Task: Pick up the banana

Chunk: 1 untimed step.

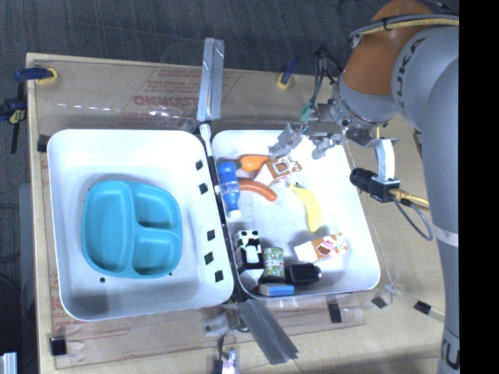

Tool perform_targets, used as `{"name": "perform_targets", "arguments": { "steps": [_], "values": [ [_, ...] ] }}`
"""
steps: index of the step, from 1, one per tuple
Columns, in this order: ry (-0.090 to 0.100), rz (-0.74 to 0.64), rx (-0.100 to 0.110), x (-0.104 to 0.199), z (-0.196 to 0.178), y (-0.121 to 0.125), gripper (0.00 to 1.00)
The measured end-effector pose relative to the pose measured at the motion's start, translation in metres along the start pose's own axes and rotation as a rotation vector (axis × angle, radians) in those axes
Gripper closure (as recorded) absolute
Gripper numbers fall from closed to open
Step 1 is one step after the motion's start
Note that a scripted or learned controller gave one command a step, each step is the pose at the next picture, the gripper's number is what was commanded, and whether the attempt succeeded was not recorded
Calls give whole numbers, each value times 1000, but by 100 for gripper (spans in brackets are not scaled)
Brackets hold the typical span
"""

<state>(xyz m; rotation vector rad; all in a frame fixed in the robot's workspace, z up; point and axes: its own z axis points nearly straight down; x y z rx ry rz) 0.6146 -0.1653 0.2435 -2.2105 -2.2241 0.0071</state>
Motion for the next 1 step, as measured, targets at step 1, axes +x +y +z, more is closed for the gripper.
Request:
{"name": "perform_targets", "arguments": {
  "steps": [1],
  "values": [
    [-1, -7, 0, -46, 81, -41, 0]
  ]
}}
